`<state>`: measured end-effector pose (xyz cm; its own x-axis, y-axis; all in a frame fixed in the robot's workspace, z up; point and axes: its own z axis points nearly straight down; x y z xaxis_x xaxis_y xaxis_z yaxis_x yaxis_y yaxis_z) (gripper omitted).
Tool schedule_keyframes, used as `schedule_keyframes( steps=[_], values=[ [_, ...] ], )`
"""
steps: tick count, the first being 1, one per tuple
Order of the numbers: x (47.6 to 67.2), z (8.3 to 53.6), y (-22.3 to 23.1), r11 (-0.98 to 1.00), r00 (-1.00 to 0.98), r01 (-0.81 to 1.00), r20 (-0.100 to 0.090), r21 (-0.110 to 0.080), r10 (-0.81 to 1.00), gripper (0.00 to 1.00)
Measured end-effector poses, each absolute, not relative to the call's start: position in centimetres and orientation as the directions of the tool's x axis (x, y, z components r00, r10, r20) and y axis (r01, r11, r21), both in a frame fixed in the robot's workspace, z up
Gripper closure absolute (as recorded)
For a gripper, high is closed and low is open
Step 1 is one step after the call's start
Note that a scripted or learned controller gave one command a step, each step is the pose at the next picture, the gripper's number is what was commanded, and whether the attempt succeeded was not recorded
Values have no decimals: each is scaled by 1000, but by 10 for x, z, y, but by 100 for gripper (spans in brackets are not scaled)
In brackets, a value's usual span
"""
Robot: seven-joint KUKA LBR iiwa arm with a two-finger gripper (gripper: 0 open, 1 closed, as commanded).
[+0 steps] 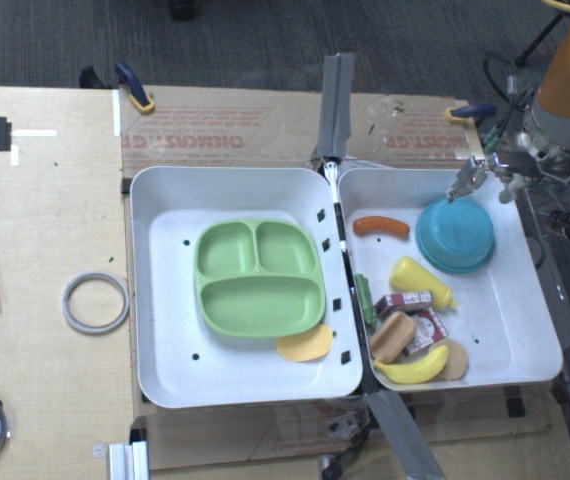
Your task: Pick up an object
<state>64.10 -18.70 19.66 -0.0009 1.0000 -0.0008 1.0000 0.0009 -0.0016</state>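
Listing left to right: green tray (259, 290) and yellow disc (305, 345) in the left bin (155, 268). Right bin (525, 338): sausage (380, 226), banana (412, 366), blue bowl (455, 234) at its far side. Bowl judged light, rigid, smooth plastic; thin rim the likely purchase. Gripper (468, 180) hovers at the bowl's far rim, carrying nothing; finger spread cannot be told.

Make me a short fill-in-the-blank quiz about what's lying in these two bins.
1. The divided tray in the left bin is ___ in color.
2. The blue bowl sits in the ___ bin.
3. The gripper hovers at the rim of the blue ___.

Missing words: green; right; bowl
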Motion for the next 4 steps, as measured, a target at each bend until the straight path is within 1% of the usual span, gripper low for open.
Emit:
schedule_keyframes(
  steps=[1, 2, 3, 4],
  values=[
    [646, 128, -140, -21, 21, 999, -6, 29, 1000, 0],
    [617, 116, -101, 109, -108, 993, -18, 52, 994, 0],
    [585, 117, -114, 173, -173, 983, -5, 61, 985, 0],
    [617, 191, -81, -129, 129, 992, -2, -1, 992, 0]
  ],
)
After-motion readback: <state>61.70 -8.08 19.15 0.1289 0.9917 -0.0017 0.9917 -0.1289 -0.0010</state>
